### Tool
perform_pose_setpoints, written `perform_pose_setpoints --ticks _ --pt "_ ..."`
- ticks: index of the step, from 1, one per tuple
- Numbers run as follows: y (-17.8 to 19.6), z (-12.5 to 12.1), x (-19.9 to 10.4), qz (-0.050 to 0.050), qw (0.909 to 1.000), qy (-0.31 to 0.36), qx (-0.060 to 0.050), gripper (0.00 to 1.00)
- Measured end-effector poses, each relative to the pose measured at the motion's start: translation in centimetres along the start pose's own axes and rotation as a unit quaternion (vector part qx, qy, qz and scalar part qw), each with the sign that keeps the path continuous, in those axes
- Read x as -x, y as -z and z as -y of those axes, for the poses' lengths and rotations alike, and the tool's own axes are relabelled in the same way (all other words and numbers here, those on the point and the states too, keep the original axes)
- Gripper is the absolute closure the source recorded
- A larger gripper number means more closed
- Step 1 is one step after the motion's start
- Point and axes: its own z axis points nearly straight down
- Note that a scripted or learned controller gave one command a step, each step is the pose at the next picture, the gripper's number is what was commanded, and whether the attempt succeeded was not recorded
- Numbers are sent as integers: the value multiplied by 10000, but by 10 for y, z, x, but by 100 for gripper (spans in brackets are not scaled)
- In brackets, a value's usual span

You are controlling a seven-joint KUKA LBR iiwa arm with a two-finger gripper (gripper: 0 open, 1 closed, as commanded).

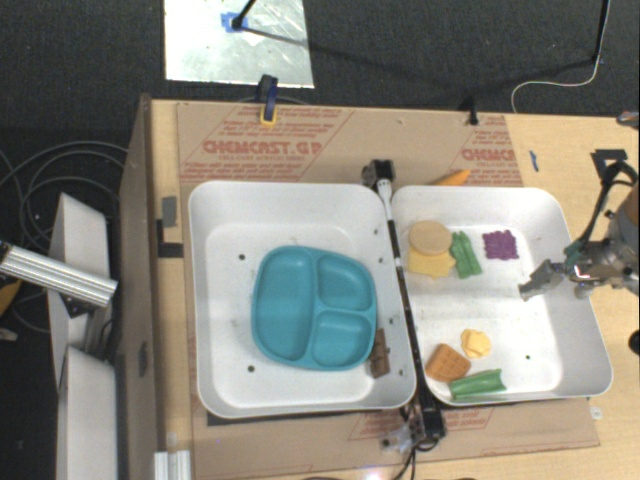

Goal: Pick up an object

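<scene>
A robot gripper (545, 280) hovers over the right bin's (560, 363) right edge. Whether it is spread or pinching cannot be told. Toy foods lie nearby.

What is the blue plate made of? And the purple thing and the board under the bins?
The blue plate looks like smooth moulded plastic: one even colour, rounded dividers, soft sheen. The purple thing seems to be bumpy toy food, probably plastic or rubber; it is too small to tell. The board under the bins looks like cardboard: flat matte brown with red printed lettering.
</scene>
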Motion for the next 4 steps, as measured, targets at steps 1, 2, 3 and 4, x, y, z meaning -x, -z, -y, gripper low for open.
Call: perform_pose_setpoints --ticks 1,2,3,4 --pt "-59 -114 -52 -2 10000 50 35 0" --pt "-140 -111 -19 -2 10000 -16 -5 0" --pt "-126 -113 -20 3 10000 -3 18 100" --pt "-22 -96 -63 -5 10000 20 11 100"
